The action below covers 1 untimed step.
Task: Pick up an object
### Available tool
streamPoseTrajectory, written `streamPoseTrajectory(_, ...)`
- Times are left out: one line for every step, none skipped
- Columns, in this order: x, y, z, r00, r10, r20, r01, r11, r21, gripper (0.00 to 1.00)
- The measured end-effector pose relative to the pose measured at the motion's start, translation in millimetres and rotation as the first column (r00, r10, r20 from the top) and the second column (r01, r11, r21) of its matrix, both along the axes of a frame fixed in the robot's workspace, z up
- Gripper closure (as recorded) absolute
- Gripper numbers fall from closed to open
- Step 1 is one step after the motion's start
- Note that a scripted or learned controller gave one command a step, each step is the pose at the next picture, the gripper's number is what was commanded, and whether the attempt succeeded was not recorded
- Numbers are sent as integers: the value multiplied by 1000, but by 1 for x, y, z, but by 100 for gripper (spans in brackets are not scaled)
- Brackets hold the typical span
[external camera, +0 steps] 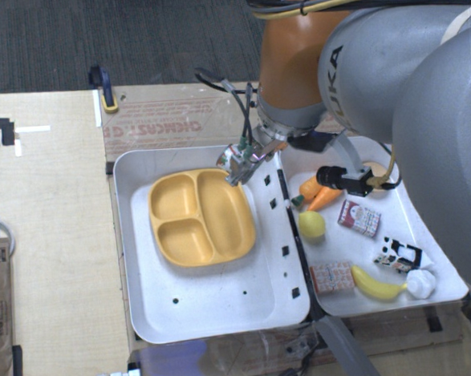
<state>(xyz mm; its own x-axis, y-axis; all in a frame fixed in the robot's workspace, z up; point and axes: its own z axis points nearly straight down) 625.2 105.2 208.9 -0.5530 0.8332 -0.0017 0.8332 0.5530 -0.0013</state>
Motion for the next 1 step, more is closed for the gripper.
streamPoseTrajectory(0,0,9,1000,3,0,-3,1000,-2,100)
